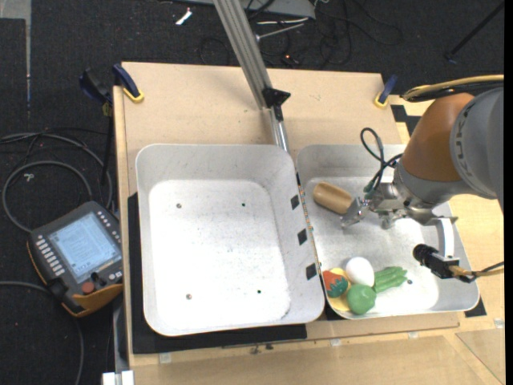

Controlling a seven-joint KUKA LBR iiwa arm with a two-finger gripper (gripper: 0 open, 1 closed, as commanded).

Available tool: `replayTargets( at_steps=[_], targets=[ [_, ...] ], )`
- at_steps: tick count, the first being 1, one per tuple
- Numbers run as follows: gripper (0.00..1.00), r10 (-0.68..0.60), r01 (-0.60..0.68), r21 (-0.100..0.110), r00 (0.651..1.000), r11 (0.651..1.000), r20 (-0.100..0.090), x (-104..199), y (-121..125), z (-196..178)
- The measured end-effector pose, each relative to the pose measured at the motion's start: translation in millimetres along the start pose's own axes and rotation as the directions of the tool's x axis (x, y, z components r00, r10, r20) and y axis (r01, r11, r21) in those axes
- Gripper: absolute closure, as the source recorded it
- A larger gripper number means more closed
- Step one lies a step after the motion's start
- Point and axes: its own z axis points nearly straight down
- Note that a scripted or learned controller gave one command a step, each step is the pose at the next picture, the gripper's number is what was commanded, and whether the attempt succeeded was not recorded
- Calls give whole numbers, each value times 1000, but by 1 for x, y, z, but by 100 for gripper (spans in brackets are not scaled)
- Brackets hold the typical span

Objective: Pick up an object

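on the desk [337, 87], the right bin [461, 295] holds a tan roll [331, 195] beside the claw [357, 213], grip state unclear, toys [365, 283] clustered at its near edge.

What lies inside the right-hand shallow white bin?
A tan cylinder, a white egg-shaped object and green toys by a red-yellow piece. The arm covers the bin's far right.

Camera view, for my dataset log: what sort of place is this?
Probably a robotics lab. A grey arm with an orange band reaches over two shallow white bins on a plywood bench, a handheld control pendant with a screen lies on dark carpet, and loose cables trail nearby.
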Motion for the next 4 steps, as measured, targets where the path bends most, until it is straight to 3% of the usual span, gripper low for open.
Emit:
replayTargets(
  at_steps=[1,3,4],
  targets=[
    [100,1,-1,-3,1000,1000,1,0,1,-12],
    [100,-4,4,-9,1000,1000,2,4,3,-139],
    [100,-3,3,-4,1000,1000,1,5,4,-146]
  ],
)
